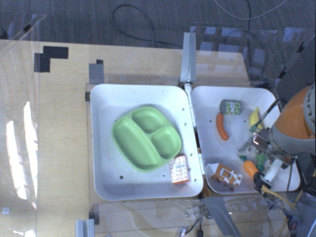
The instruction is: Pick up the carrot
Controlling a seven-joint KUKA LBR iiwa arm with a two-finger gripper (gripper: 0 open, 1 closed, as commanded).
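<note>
- over the right bin (207, 127), the gripper (257, 149) sits low at the right side, near the carrot (250, 168); the carrot lies in the lower right part of that bin, partly under the arm's hardware.
- jaw state: cannot tell; clutter at the wrist hides it.
- risk: the sausage (222, 126), also orange-red and long, lies further left in the same bin; a grasp aimed by colour could take it instead.
- risk: the banana (254, 117) and a small green item (260, 158) lie close to the carrot, so closing jaws may pinch or shove a neighbour.
- risk: the carrot's rounded form may slip out of a shallow grip.
- count, right bin: one carrot, one sausage, one banana, one can (230, 107), one small box (226, 176), one green item.
- count, left bin (106, 181): one green divided plate (146, 138), one carton (178, 170).
- bins: two.
</note>
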